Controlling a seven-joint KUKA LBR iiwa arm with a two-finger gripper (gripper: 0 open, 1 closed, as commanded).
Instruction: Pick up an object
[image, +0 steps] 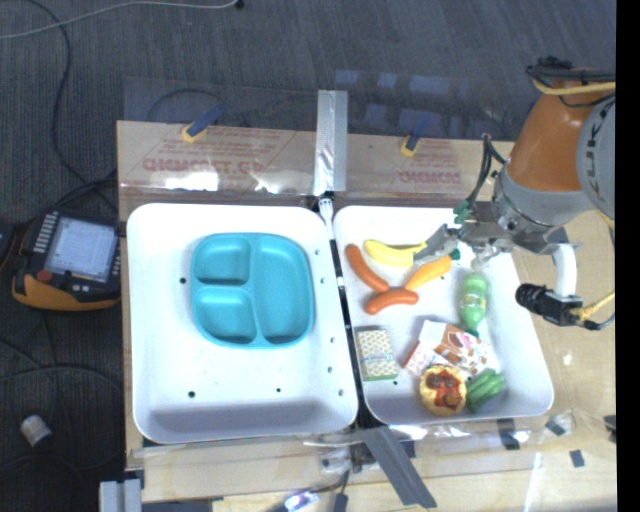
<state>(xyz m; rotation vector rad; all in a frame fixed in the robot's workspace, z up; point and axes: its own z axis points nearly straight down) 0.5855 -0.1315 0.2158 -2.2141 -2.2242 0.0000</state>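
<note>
Firstly, a blue tray (250, 288) is seen in the left bin (160, 400). Rightwards, the right bin (530, 360) holds toy food, an orange carrot (430, 271) included. Just beside it hangs the gripper (462, 240); its state cannot be told.

text: red lettering is showing on the cardboard sheet (215, 160) behind the bins, upside down and too blurred to read | arm (598, 150): dark letters are showing on its grey casing, cut off, unreadable | small printed packets: print illegible
</note>
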